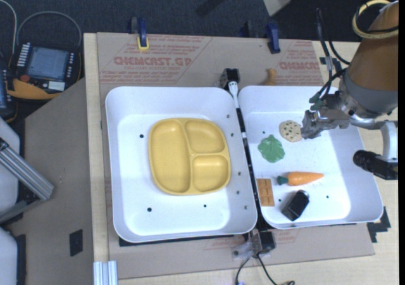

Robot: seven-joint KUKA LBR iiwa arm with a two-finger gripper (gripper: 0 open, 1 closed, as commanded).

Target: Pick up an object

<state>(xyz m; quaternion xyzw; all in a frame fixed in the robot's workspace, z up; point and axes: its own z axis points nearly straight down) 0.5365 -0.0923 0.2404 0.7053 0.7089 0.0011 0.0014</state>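
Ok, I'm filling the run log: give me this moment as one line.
arm: over right bin | gripper: beside cookie, holds nothing seen | carrot, green piece, black block: untouched

bright even overhead light; white bins [126, 151] glare slightly; soft shadows, sharp focus.

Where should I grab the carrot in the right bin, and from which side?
Grip the carrot across its orange middle, coming straight down from above. It lies flat, pointing left to right, with the green top at the left, so the gripper would probably close best across its narrow width. There is free floor around it.
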